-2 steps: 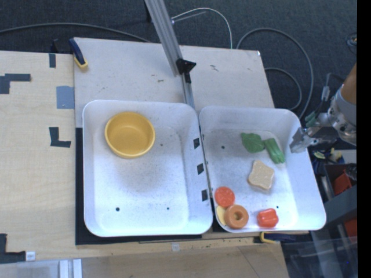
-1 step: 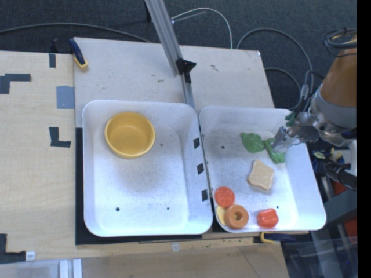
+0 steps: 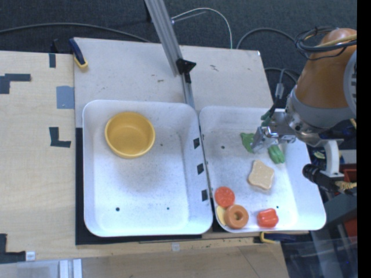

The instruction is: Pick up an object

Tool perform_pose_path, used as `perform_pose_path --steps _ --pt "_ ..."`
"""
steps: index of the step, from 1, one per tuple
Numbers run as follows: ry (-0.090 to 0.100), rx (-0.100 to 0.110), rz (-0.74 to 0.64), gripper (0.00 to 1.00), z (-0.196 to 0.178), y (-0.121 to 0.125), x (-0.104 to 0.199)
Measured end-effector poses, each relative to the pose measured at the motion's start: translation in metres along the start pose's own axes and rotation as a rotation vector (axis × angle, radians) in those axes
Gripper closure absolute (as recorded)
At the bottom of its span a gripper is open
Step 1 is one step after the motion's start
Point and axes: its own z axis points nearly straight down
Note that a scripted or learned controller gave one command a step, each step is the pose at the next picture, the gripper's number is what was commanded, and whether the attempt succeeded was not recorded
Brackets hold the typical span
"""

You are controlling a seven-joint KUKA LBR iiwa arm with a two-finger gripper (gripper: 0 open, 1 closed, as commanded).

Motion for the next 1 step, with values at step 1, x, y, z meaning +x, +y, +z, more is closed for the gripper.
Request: perform_pose_path --steps 1 --pt "-0.001 0.001 -0.001 1.0 0.004 -0.0004 0.0619"
